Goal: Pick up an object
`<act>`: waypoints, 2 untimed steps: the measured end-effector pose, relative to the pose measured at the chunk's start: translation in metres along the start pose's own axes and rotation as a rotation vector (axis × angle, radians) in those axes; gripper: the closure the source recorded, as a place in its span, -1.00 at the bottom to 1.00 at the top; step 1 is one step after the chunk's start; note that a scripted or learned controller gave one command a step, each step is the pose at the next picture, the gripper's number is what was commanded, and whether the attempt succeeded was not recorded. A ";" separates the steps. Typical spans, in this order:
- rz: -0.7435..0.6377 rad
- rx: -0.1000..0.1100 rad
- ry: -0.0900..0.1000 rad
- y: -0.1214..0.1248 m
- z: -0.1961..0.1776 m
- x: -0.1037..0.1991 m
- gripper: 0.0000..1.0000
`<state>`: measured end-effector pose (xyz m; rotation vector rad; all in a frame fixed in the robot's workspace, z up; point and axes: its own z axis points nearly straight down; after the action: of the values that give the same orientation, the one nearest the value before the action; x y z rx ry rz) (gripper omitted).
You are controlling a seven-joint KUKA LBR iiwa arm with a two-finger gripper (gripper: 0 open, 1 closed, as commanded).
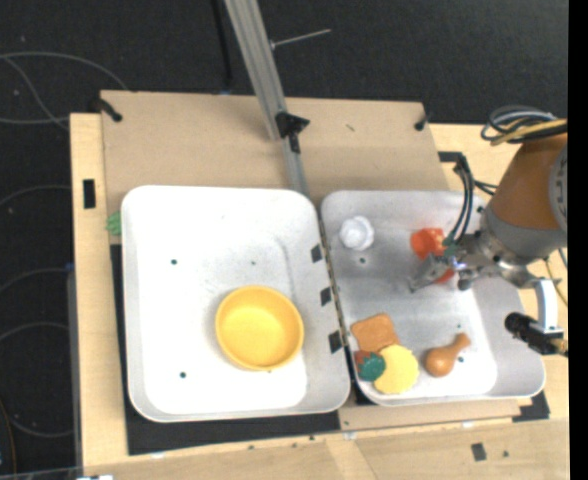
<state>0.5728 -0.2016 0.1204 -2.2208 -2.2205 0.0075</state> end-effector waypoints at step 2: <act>0.004 -0.008 0.000 0.001 0.008 -0.002 1.00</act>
<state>0.5738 -0.2040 0.1125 -2.2293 -2.2205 -0.0011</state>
